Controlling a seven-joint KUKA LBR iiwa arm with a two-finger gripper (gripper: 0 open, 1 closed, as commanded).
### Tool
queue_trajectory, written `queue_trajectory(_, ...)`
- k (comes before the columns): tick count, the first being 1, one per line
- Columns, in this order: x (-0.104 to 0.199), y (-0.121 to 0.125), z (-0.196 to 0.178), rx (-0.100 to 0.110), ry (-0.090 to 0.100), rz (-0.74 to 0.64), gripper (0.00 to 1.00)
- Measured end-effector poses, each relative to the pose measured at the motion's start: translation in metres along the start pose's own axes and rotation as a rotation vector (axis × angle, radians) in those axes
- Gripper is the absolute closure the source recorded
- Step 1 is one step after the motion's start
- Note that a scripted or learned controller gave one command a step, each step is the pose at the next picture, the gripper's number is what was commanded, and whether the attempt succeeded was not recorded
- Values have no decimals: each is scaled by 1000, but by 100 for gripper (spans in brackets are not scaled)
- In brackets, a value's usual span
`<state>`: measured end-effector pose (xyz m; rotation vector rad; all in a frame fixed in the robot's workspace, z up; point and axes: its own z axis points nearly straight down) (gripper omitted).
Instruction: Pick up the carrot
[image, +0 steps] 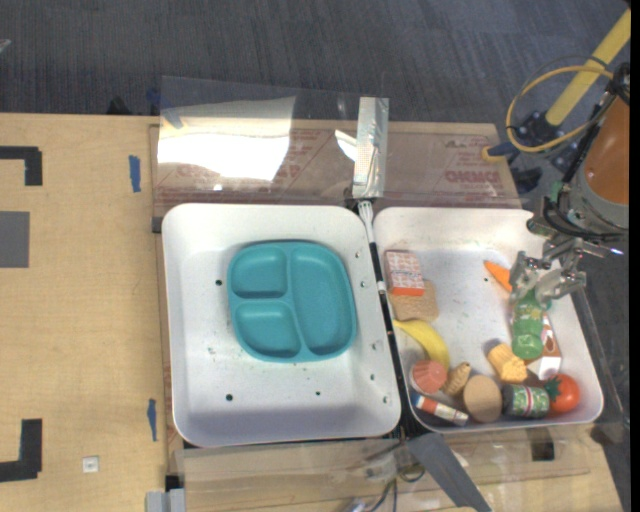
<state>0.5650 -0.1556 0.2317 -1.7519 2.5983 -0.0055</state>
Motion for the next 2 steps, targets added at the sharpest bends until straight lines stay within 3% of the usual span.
queue_trajectory(1,-13,14,128,-12,-1,-212,100)
queue_trajectory(2,-13,12,126,-7,0,-212,0)
